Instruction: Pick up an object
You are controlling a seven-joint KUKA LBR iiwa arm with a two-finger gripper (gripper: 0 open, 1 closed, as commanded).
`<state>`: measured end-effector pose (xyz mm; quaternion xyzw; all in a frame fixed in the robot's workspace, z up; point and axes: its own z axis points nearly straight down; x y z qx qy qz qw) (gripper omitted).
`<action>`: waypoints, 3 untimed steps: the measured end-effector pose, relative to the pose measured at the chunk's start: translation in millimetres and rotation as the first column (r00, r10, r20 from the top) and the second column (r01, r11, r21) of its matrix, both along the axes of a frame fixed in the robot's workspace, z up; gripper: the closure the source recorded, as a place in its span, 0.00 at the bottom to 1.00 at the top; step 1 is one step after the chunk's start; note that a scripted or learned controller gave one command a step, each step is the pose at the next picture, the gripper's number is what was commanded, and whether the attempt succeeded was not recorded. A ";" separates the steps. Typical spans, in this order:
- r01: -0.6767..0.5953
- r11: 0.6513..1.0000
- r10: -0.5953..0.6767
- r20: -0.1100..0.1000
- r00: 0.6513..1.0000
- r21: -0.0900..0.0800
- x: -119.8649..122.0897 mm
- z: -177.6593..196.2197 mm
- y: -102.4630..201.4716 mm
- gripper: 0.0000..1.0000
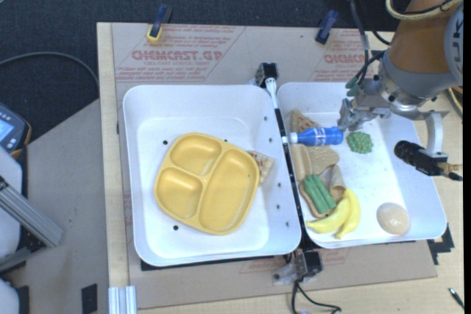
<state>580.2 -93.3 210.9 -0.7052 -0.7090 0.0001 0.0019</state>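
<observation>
In right white bin (434, 220), your gripper (352, 116) hovers above blue plastic bottle (316, 135) beside green bumpy ball (360, 142); fingers' state: cannot tell. Likely lining up a pick.

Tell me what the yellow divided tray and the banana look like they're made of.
Yellow divided tray: likely molded plastic, with a smooth, slightly glossy, uniform color. Banana: probably a plastic toy, since its even yellow carries a soft sheen, though that can't be confirmed from here.
</observation>
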 end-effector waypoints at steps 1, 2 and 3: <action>-0.001 1.000 0.001 0.003 1.000 0.000 -2.8 13.0 60.4 1.00; 0.001 1.000 -0.001 -0.001 1.000 -0.001 -13.8 7.5 110.8 1.00; -0.001 1.000 0.001 0.003 1.000 -0.001 -12.0 2.9 166.9 1.00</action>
